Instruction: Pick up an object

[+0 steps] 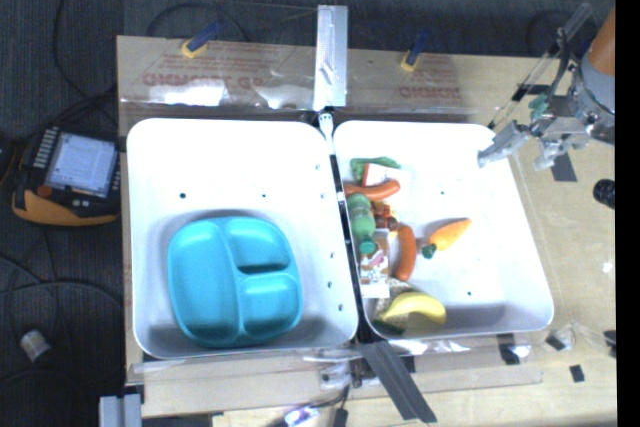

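Observation:
The right bin (480, 215) holds a cluster of toy food along its left wall: a carrot with a green top (447, 234), a red sausage (405, 251), a yellow banana (412, 309), an orange-and-white piece (376, 181) and several small green and red items (362, 220). My gripper (522, 141) hangs over the bin's upper right corner, well clear of the food. Its fingers look spread, with nothing between them.
The left bin (160, 165) carries a blue divided tray (232, 277). A metal divider post (331, 55) stands behind the bins. A handheld device (68, 175) lies on the floor at left, with cables around it.

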You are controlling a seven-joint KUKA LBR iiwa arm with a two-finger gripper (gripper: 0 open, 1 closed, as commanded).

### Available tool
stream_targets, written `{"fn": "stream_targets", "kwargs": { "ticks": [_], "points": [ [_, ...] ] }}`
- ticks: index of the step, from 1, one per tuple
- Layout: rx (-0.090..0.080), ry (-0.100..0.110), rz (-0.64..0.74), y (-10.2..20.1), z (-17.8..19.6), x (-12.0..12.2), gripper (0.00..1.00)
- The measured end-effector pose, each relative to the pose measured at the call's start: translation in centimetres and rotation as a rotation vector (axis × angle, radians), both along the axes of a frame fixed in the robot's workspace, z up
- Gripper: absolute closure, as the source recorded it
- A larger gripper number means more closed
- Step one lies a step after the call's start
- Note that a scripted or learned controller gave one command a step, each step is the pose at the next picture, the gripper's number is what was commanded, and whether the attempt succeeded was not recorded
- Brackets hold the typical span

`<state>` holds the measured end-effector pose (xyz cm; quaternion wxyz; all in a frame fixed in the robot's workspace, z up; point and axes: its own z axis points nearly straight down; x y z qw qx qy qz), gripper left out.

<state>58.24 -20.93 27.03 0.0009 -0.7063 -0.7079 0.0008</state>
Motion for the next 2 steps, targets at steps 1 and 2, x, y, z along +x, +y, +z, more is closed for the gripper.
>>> {"fn": "stream_targets", "kwargs": {
  "ticks": [1,2],
  "points": [
    [-0.004,-0.002,0.206,0.1,2.08,2.37,0.0],
    [-0.006,-0.001,0.207,0.15,3.0,2.44,1.0]
  ]
}}
